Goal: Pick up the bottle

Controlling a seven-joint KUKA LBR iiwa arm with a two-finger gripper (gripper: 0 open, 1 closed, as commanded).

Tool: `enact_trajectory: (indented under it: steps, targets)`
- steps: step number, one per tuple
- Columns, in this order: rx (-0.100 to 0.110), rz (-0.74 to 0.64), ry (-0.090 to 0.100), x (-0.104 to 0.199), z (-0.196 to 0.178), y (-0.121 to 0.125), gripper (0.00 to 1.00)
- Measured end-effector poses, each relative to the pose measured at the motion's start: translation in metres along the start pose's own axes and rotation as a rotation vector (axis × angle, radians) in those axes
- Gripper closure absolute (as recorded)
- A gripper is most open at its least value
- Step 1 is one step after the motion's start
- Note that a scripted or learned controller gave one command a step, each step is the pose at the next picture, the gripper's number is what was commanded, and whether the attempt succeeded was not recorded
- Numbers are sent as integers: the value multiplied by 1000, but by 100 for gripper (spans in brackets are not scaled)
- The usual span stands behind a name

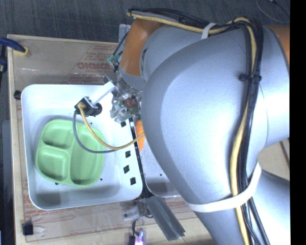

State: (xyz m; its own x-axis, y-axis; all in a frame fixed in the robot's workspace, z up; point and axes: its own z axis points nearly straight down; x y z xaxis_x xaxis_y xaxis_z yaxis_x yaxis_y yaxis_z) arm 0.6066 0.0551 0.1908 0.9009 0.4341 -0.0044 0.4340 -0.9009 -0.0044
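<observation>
Tool (123, 106) hanging over the bin divider, grip state unclear, arm hiding any bottle; green tray (70, 152) lying to its lower left

Bench (56, 52): we record a pale wooden top carrying two shallow white bins. The left bin (30, 101), left of the gripper (123, 106), holds a green divided tray (69, 154); the right bin (158, 185) lies below it, mostly covered.
</observation>
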Motion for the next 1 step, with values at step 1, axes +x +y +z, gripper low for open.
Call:
enact_trajectory:
  steps: [1]
  targets:
    - [-1, 242, 1, -30, 2, -80, 100]
